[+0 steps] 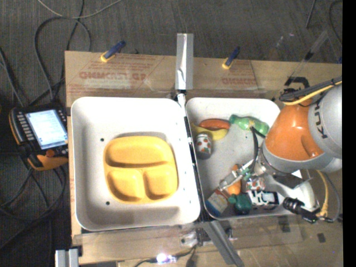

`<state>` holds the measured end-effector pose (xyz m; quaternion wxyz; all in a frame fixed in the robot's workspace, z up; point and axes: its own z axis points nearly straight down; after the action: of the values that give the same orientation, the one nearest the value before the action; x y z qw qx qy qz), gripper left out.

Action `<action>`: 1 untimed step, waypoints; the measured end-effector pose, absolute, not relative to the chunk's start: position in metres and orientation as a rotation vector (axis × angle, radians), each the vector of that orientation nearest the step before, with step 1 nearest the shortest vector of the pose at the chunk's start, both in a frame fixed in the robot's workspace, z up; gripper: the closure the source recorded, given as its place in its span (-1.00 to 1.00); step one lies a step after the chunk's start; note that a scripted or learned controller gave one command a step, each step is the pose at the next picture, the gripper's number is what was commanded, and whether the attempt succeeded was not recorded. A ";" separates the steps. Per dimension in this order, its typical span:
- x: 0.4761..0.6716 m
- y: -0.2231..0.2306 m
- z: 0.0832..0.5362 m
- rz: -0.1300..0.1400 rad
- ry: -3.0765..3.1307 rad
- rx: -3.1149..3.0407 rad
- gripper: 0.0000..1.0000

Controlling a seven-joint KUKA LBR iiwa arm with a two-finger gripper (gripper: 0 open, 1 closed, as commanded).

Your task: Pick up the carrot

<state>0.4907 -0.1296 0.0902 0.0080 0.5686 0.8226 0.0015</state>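
Two white bins sit side by side on the worktop — the left bin (83, 166) carrying a yellow divided tray (142, 167), the right bin (233, 149) crowded with toys. The arm's jaws (239, 177) hover low over a clutter there; whether they are apart cannot be told. The carrot (214, 124) lies near the bin's far edge — apparently still to be reached.

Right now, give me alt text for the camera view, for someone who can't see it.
The grey-and-orange arm's gripper is low in the right bin, over a clutter of small toys including an orange carrot. The left bin holds a yellow divided tray.
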 end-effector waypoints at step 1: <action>0.489 -0.191 0.090 0.009 2.584 1.761 -1.00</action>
<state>0.4888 -0.1909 0.0902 0.0074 0.5631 0.8263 0.0028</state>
